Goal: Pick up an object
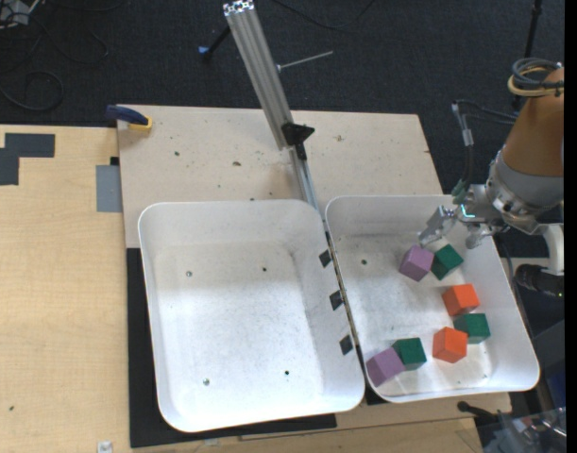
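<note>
Hand (455, 223) hovers over the right bin's (382, 213) far side, fingers apart and holding nothing, just above the purple block (416, 262) touching a green block (447, 260), probably lining up a grasp.

right bin (364, 217): seven blocks (416, 262) along its right side | left bin (175, 225): beside it, touching

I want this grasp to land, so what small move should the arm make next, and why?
Probably a short descent. The gripper sits just above the purple cube and green cube, which touch in the right bin; nothing is between its fingers.
</note>
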Available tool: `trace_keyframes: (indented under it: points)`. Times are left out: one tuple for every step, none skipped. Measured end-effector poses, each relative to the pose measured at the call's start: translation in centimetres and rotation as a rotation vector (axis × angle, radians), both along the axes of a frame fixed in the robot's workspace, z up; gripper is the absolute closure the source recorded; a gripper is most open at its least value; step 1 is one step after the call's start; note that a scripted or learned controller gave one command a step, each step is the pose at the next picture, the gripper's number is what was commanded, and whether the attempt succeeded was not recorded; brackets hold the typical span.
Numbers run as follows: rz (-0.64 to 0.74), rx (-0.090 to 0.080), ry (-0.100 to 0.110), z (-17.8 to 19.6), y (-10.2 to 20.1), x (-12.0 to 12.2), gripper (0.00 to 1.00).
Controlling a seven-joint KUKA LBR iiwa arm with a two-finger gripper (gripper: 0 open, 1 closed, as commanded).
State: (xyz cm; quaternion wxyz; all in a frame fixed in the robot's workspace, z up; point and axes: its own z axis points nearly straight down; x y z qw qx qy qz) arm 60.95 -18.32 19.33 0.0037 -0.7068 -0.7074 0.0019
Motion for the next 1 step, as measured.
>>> trace_keyframes:
  points:
    - [0.002, -0.002, -0.004, 0.27, 0.00, 0.11, 0.00]
